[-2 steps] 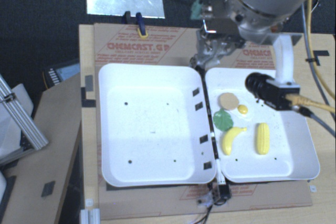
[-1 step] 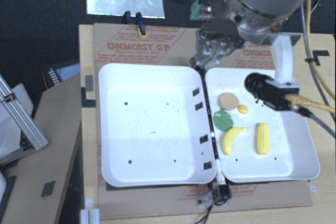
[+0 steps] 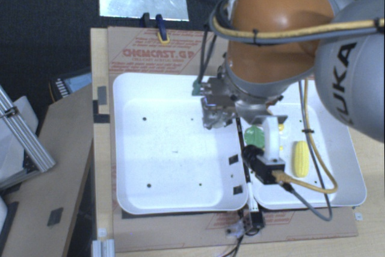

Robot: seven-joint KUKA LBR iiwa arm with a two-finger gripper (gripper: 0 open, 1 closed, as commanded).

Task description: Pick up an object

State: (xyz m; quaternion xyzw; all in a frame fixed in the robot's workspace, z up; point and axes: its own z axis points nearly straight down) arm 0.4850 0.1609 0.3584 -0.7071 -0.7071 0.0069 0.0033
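My gripper [image 3: 218, 112] hangs below the big orange wrist band [image 3: 274, 21], over the right edge of the left bin [image 3: 174, 147] near the divider between the two bins. A green object [image 3: 254, 136] lies in the right bin [image 3: 343, 177], just right of the divider and partly behind a white and black part of the arm's tooling. Further right in that bin lies a yellow corn cob [image 3: 300, 158]. Nothing shows at the gripper's metal end.
The arm's grey body [image 3: 352, 75] covers the back of the right bin. A yellow cable [image 3: 313, 180] loops down across that bin. A cardboard sheet [image 3: 153, 51] lies under both bins, with a clamp [image 3: 161, 30] at its back edge.
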